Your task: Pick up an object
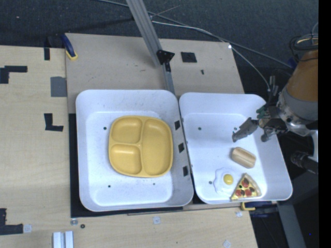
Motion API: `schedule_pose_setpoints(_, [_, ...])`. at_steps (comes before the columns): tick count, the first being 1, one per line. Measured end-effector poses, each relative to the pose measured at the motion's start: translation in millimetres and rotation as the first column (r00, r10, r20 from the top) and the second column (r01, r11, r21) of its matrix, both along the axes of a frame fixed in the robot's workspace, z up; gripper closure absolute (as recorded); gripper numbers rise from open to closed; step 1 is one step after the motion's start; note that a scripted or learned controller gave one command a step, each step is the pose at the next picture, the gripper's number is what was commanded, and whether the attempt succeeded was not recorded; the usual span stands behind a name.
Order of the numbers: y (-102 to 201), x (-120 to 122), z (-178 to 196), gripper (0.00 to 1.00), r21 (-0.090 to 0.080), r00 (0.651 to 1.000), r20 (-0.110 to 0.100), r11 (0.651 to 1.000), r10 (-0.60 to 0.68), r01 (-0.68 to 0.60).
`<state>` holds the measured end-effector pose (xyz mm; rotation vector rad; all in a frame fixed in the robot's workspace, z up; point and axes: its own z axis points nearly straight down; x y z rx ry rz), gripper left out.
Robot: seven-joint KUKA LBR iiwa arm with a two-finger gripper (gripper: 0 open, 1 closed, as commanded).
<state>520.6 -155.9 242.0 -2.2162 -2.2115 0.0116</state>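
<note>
The right bin (207,112) holds three toy foods near its front: a tan bread roll (243,157), a fried egg (224,180) and a pizza slice (245,187). My gripper (254,130) hangs over the right part of this bin, just above and behind the bread roll. Its two dark fingers are spread apart, one finger (243,130) reaching left and the other fingertip (267,134) nearer the bin's right wall. Nothing sits between them.
In the left bin (88,138) lies a yellow divided plate (140,145). A grey metal pole (145,22) slants down to the bench behind the bins. Cables run across the dark floor at the back.
</note>
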Motion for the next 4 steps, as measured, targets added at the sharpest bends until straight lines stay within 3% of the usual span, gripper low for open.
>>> schedule_pose_setpoints(1, [0.2, 2.4, 5.5, 0.0, -0.002, 1.0, 0.011, 1.0, 0.003, -0.003])
schedule_pose_setpoints(3, [-4.0, 2.7, -99.1, 0.0, -0.001, 1.0, 0.006, 1.0, 0.003, -0.003])
schedule_pose_setpoints(4, [-4.2, 5.8, -146.5, 0.0, -0.007, 1.0, 0.023, 1.0, 0.004, -0.004])
